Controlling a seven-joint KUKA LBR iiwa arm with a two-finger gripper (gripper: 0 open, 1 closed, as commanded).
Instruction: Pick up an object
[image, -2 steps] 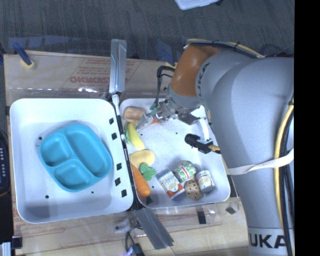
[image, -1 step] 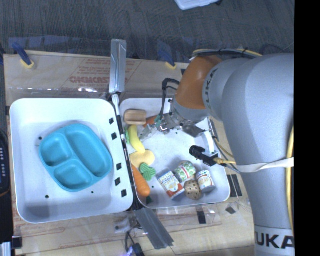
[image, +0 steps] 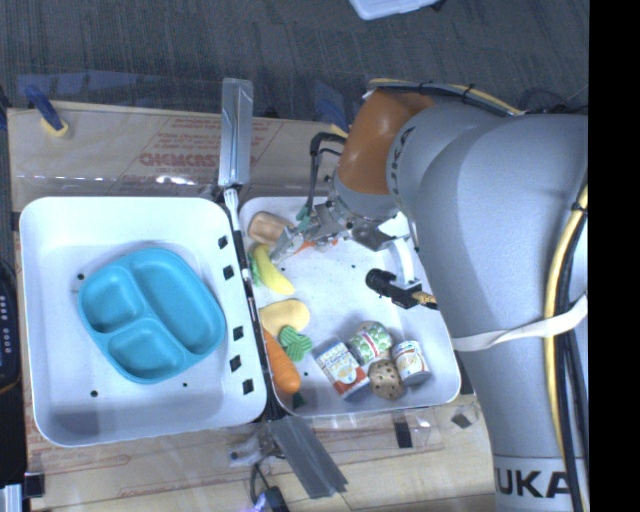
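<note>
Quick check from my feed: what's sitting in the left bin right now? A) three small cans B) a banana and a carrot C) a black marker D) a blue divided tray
D: the blue divided tray lies alone in the left bin, while the banana, carrot and cans sit in the right bin.

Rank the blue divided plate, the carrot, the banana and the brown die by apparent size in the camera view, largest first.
1. Blue divided plate, by far.
2. Carrot and banana: they look alike in length, so no ranking between them.
3. Brown die, smallest.
</note>
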